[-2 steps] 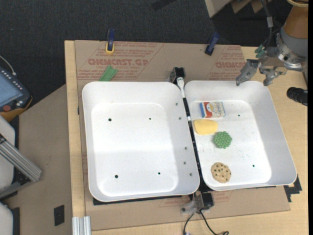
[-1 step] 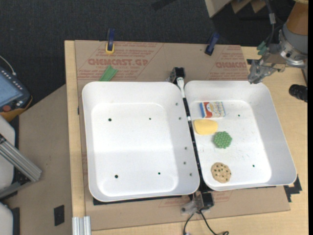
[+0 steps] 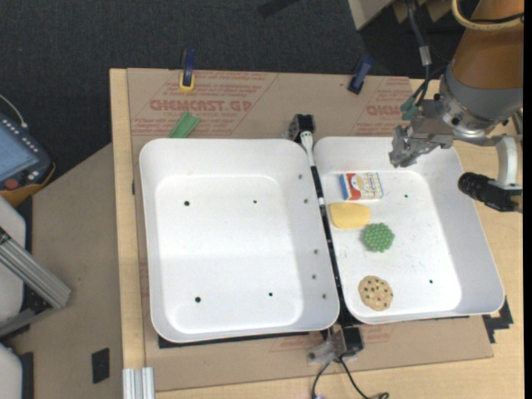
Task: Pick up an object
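Note:
The right bin holds several small objects. A white box with red and blue print lies near its back left. Just in front of it is a yellow lump, then a green bumpy ball. A round brown cookie rests near the front. My gripper hangs over the back edge of the right bin, to the right of and behind the box, with nothing visible between its fingers. It is apart from all the objects.
The left bin sits beside the right one, joined by a black divider strip. A green clip and blue clamps sit on the cardboard behind the bins. A black part juts in at the right.

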Action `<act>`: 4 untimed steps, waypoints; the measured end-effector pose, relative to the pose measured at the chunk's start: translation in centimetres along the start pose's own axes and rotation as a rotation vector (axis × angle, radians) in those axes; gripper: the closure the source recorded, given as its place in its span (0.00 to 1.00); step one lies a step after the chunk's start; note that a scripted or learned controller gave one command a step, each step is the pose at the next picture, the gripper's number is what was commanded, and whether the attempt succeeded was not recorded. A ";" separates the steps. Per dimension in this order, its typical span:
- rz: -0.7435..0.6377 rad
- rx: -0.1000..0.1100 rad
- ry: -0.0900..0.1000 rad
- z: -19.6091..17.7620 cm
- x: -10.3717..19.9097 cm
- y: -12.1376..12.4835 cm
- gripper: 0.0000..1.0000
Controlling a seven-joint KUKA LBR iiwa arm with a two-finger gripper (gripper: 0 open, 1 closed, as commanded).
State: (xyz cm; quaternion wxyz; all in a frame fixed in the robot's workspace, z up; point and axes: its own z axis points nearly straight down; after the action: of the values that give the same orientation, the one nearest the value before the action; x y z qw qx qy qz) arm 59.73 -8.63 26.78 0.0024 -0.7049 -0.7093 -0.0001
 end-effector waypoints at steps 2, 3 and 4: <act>0.002 -0.008 -0.003 -5.9 8.4 -10.5 1.00; 0.005 -0.007 -0.004 -6.8 8.2 -10.3 1.00; 0.008 0.002 -0.003 -4.1 8.5 -11.9 1.00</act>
State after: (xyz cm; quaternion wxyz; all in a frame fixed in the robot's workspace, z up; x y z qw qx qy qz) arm 47.84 -0.26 30.90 0.0021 -0.7075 -0.7067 0.0017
